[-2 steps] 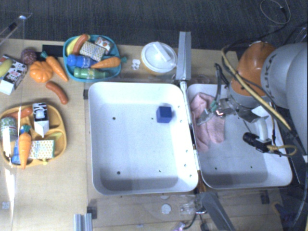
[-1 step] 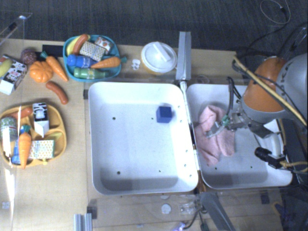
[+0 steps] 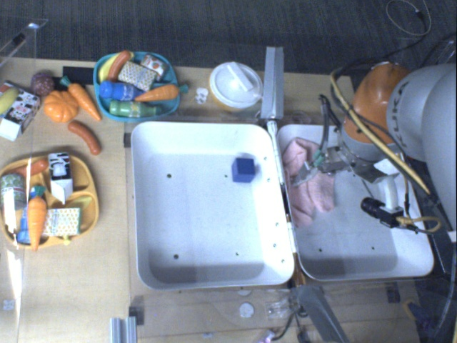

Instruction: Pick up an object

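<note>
A pink cloth (image 3: pixel 308 181) lies crumpled at the left side of the right bin (image 3: pixel 371 256). My gripper (image 3: pixel 312 166) reaches in from the right and sits low over the cloth's upper middle, its dark fingers touching or just above the fabric. A small blue cube (image 3: pixel 244 168) rests in the upper right part of the left bin (image 3: pixel 186 249), apart from the gripper.
A metal divider post (image 3: pixel 271 84) stands between the bins at the back. A white lidded bowl (image 3: pixel 235 86) sits behind the left bin. Toy food fills a blue bowl (image 3: pixel 136 84) and a yellow plate (image 3: pixel 46 202) on the left bench.
</note>
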Controlling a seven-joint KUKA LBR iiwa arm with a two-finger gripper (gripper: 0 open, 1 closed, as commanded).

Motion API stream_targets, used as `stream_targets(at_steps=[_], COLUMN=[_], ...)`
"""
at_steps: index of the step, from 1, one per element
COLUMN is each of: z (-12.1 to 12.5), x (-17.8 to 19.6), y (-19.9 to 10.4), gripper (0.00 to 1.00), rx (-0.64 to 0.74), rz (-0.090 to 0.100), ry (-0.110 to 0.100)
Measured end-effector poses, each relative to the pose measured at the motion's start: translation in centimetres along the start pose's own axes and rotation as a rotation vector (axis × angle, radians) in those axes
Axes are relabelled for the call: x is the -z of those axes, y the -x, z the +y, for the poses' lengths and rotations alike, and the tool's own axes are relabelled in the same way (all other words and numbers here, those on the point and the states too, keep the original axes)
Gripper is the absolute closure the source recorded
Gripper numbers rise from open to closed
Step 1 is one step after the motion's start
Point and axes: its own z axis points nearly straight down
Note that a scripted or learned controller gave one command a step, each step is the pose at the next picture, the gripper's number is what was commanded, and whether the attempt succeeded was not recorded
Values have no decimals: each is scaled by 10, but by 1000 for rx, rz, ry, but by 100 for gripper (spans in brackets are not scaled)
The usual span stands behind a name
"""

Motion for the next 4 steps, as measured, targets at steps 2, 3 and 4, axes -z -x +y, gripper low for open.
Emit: stream_targets(at_steps=[2, 3, 4], z=[-76, -73, -40], x=[-1, 12, 103], y=[54, 55, -5], gripper=[0, 100, 100], rx=[-33, -32, -54], rz=[3, -2, 4], ry=[-7, 1, -13])
